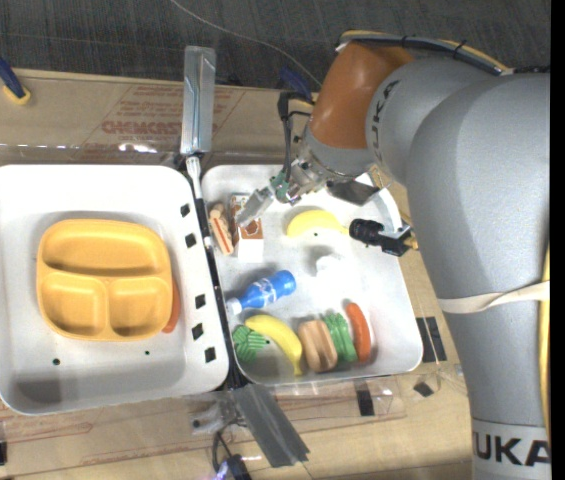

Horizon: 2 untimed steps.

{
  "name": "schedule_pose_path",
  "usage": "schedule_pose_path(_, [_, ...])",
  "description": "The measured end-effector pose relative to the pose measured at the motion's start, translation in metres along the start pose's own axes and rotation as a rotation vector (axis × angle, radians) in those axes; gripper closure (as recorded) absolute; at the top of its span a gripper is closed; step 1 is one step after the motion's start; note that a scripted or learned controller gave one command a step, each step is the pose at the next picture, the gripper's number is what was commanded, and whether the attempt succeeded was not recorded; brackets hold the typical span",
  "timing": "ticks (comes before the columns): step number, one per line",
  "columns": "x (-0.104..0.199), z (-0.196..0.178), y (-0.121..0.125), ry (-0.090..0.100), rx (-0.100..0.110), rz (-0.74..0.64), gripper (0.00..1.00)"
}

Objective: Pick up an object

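Seen from above: two white bins side by side on a cardboard-covered surface [82,108]. In the left bin [2,268], a yellow divided tray [107,276], lying flat near the middle. In the right bin [397,298], a scatter of toy food, probably tipped in loose as picking stock: a hot dog [223,231] against the left wall, a brown block [252,228] just beside it, a yellow piece [314,221] toward the far side, a blue bottle [265,290] on its side mid-bin, and along the near wall a banana [277,336], a green piece [251,343] and a layered burger [334,336] on edge. Reached in from the right, over the far part of the right bin: the grey arm [462,168], wrist tilted down and left. End effector [259,206] poised low over the brown block, close by the hot dog; whether released or clenched, impossible to tell from here, and nothing visibly caught in it. Judged by that aim, block or hot dog the likely pick, with the crowding against the wall a probable cause of a miss. Nothing lifted yet, by the look of it.
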State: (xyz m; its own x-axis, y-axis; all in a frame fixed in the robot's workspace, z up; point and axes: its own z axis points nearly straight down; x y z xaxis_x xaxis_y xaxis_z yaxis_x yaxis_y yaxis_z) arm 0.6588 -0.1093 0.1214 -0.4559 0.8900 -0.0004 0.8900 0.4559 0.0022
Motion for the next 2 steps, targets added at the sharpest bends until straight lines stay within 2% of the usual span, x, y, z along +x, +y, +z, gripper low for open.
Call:
schedule_pose_path(1, [0.008,0.015,0.01,-0.01,-0.011,-0.26,0.0])
schedule_pose_path(2, [-0.044,-0.054,-0.057,-0.006,0.0,-0.325,0.0])
